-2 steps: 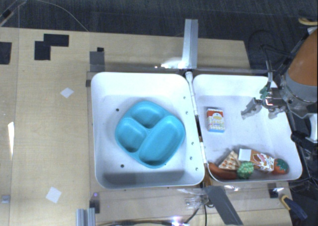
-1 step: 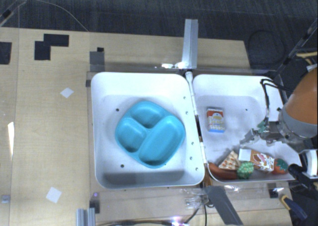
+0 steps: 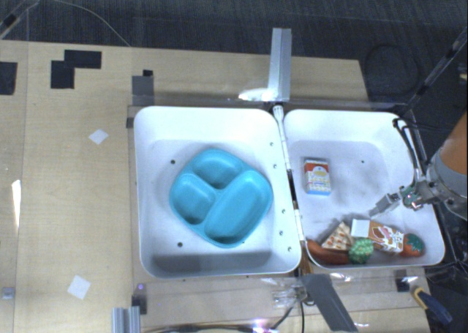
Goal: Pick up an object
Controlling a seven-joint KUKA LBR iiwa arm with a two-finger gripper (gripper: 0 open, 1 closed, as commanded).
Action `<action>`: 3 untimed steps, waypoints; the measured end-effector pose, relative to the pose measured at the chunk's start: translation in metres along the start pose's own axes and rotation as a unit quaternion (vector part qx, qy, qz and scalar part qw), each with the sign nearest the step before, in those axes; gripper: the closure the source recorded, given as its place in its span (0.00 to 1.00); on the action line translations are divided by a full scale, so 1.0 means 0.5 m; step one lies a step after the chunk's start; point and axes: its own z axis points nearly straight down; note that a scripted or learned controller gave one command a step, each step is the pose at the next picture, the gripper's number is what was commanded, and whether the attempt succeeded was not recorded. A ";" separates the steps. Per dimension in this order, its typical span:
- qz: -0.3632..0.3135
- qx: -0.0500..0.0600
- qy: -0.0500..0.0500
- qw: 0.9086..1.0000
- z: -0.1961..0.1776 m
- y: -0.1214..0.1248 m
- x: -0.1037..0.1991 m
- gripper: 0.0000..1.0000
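Note:
The right bin (image 3: 344, 130) holds a small white, orange and blue box (image 3: 317, 176) lying near its middle. Along its front wall is a heap of toy food: a pizza slice (image 3: 338, 236), a red sausage (image 3: 327, 252), green broccoli (image 3: 360, 249), a white block (image 3: 360, 226), a red-and-white carton (image 3: 385, 236) and an orange piece with a green end (image 3: 414, 244). My gripper (image 3: 404, 198) reaches in low over the bin's right side, just above and right of the heap and apart from the box. Nothing is visibly held.
The left bin (image 3: 157, 148) holds a blue divided plate (image 3: 221, 197). A metal post (image 3: 281, 64) stands behind the wall shared by the bins. Black cables (image 3: 409, 141) run along the right bin's right rim. Wooden bench surface (image 3: 66, 200) extends to the left.

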 end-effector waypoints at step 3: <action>0.039 -0.003 0.000 0.999 0.119 0.051 0.152 0.00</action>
